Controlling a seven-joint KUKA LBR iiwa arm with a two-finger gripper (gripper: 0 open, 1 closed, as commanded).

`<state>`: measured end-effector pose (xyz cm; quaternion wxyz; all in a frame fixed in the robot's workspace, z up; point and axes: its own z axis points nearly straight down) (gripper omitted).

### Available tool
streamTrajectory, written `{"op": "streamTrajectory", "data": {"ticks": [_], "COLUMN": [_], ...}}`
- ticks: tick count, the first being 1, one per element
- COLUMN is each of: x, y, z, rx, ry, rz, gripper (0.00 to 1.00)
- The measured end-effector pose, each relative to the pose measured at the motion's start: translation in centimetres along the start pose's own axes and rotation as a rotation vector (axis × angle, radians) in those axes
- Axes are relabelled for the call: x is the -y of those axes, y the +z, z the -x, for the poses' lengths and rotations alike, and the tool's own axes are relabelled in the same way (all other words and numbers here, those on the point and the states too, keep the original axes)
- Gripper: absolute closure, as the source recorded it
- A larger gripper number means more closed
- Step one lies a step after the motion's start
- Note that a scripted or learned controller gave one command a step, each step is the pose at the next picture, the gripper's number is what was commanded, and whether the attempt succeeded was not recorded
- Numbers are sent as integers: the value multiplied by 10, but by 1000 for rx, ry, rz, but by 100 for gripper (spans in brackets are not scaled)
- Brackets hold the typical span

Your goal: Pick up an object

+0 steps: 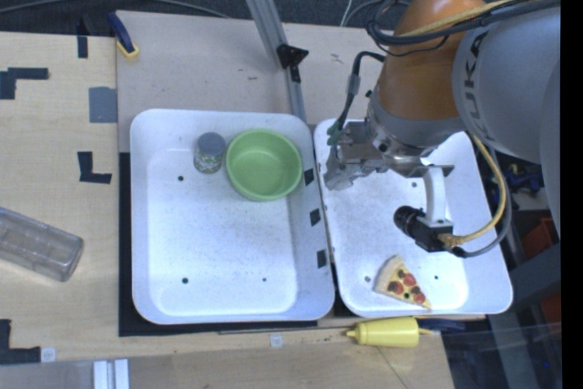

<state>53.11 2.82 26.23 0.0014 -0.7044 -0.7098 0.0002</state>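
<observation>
Arm [474, 59] comes in from the right, grey body with the orange band [428, 50] sitting over the top half of the right bin [483, 287]. Gripper [344, 170] is low at that bin's upper-left corner, right next to the wall it shares with the left bin [155, 278]. Claw state: cannot tell, the wrist and camera angle hide the tips. Nothing visible between them.

Right bin contents: toy pizza slice [401, 281] lying flat near the front edge, crust toward the front right, point toward the upper left. Well apart from the gripper, below and to its right. A black cable connector [417, 228] hangs off the wrist between the gripper and the slice.

Left bin: green bowl [264, 164] upright in the upper right area, close to the shared wall. Small grey can [209, 152] just beside the bowl on its left, upright; whether they touch is unclear.

Outside the bins: yellow squeeze bottle [384, 332] lying on its side on the bench just in front of the right bin. Clear plastic container [36, 243] on its side at the far left of the bench. Grey metal pole [264, 5] runs diagonally from the top down to the back edge of the bins.
</observation>
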Motion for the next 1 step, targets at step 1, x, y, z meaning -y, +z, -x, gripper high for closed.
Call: {"op": "streamTrajectory", "data": {"ticks": [1], "x": [10], "y": [20], "z": [-53], "rx": [1], "ry": [1], "rz": [-2], "gripper": [100]}}
